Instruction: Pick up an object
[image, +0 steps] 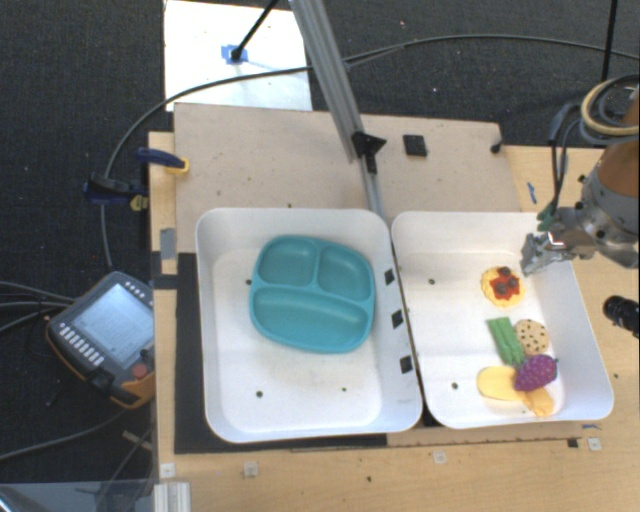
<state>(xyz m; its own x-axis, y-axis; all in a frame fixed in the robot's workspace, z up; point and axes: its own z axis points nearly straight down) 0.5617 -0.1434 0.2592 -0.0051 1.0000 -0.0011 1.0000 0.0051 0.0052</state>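
Note:
In the right bin (450, 310) lie several toy foods: a small round pizza (502, 286), a green bean-like piece (505, 340), a chocolate-chip cookie (531, 335), a purple grape bunch (535, 373) and a yellow piece (498, 384). My gripper (537, 251) hangs over the bin's far right side, just above and to the right of the pizza. Nothing shows between its fingertips.
The left bin (230, 400) holds a teal divided plate (312, 293). A metal pole (335, 85) slants across the back board. A teach pendant (105, 335) and cables lie left of the bench. The arm's body (612, 205) stands over the right bin's right edge.

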